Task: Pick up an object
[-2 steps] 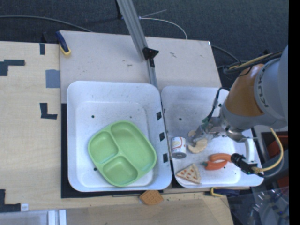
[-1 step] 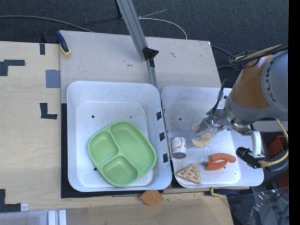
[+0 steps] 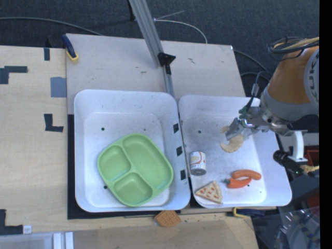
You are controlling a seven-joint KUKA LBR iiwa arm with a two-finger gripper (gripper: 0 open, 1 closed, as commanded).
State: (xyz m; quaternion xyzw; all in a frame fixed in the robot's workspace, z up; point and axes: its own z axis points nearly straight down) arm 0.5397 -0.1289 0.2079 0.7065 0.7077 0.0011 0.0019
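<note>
My gripper [image 3: 234, 131] hangs low over the right bin [image 3: 270, 191], coming in from the right. Its fingers [image 3: 239, 125] stand right above a pale tan, flat food piece [image 3: 232, 144] in the bin's middle, and part of that piece is hidden under them. Whether the piece is between the fingers I cannot make out. Nearer the front lie a small white can [image 3: 197, 163], a toy pizza slice [image 3: 209, 192] and an orange-red carrot-like toy [image 3: 243, 178].
The left bin [image 3: 88, 108] holds a green divided plate [image 3: 135, 169]. A grey pole [image 3: 148, 25] slants down to the bins' back edge. A round cookie-like piece [image 3: 166, 219] lies on the bench in front of the bins. A blue-yellow clamp [image 3: 70, 48] sits at the back left.
</note>
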